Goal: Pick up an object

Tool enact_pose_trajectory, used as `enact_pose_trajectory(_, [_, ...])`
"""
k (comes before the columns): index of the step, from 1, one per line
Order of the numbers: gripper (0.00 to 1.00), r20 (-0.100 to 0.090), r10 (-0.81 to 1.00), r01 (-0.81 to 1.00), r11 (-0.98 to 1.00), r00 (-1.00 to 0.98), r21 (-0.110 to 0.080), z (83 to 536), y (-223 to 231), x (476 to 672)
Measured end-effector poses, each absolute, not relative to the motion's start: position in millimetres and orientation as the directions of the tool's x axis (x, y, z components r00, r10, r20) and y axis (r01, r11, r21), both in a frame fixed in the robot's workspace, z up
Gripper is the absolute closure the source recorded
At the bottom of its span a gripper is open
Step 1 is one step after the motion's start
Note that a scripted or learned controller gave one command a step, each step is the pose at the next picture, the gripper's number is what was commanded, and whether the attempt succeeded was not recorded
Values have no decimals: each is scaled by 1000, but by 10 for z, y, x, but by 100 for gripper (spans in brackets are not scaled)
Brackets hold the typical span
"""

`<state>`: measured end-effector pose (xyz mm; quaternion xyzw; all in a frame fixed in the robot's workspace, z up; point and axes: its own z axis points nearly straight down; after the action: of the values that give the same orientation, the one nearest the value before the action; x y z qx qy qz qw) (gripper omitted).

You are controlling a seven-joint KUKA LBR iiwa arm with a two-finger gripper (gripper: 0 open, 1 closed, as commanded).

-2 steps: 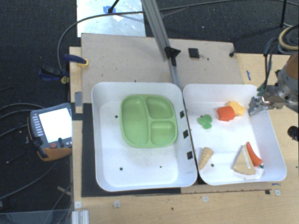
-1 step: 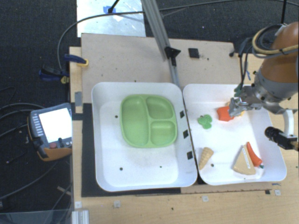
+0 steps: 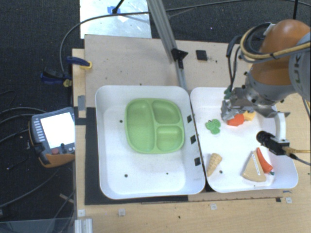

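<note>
Around everything lies a dark carpeted floor (image 3: 39, 28), crossed by loose black cables, with a pale reflective panel (image 3: 114, 11) lying at the far side. On it sits my tabletop (image 3: 131, 57), a light tan board whose far half is bare except for a small black block (image 3: 201, 55) and the foot of a slanted grey pole (image 3: 165, 28). A blue and yellow clamp (image 3: 73, 69) grips its left edge, and a handheld control pendant (image 3: 54, 136) with a bright screen rests off to the left on the floor.

Two shallow white bins stand side by side, touching along their inner walls. The left bin (image 3: 112, 178) holds a green divided plate (image 3: 155, 125) with three compartments, lying flat toward the far half.

My arm (image 3: 279, 57) comes in from the right, over the far corner of the right bin (image 3: 233, 178). My gripper (image 3: 232, 109) is down low in that bin, right against an orange toy piece (image 3: 236, 121) with a bit of yellow (image 3: 249, 115) beside it; I cannot tell how far it is open or whether it grips anything.

Just left of the gripper lies a small green toy vegetable (image 3: 213, 126). Near the bin's front are a tan wedge with a red strip (image 3: 257, 166) and, well apart to the left, a small ice cream cone (image 3: 214, 163).
</note>
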<state>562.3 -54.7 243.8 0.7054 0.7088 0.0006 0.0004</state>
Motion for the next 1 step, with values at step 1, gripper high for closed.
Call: enact_pose_trajectory(1, [100, 0, 1000, 1000, 7, -7, 2, 2316, -91, 5609])
